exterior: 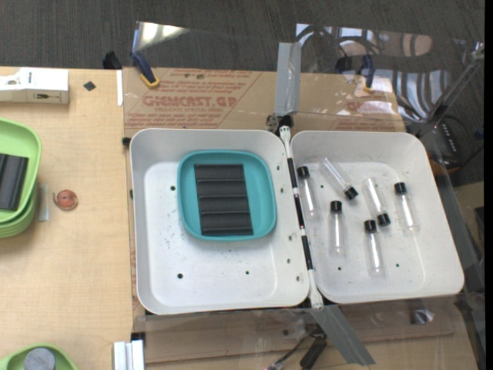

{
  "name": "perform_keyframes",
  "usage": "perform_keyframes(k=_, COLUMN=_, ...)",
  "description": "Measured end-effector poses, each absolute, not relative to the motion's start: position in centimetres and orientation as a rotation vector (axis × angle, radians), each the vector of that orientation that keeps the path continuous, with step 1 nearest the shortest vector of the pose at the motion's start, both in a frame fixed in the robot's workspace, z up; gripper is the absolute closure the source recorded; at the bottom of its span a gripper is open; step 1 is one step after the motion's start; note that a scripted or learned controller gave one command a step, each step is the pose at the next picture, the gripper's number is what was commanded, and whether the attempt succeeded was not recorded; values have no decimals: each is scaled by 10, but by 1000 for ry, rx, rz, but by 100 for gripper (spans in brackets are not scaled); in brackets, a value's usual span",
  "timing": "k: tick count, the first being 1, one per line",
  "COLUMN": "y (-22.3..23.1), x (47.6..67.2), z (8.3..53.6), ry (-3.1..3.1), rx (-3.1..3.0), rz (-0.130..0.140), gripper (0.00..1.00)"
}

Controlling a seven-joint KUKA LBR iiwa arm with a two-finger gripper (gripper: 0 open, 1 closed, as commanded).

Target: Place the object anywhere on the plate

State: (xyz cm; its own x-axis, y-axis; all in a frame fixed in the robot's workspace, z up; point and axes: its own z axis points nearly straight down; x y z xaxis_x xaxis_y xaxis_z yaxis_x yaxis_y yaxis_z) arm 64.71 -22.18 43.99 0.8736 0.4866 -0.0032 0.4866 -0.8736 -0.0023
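On wooden bench (77,284), two white bins (154,268) (dark carpet (231,6) behind).

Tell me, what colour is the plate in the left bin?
Teal, with a dark grey ribbed insert. The plate shows best in the camera view, looking down.

Glossy teal plate (228,195) — clear black-capped tubes (337,179).

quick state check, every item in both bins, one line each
teal plate: flat in the left bin, a dark ribbed insert on it, no tube on it
test tubes: six, black-capped, lying on their sides, scattered in the right bin
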Motion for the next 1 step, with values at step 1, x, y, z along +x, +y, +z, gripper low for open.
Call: perform_keyframes(k=1, y=-223, x=650, z=440, ry=-646, rx=-3073, rz=6, gripper=0)
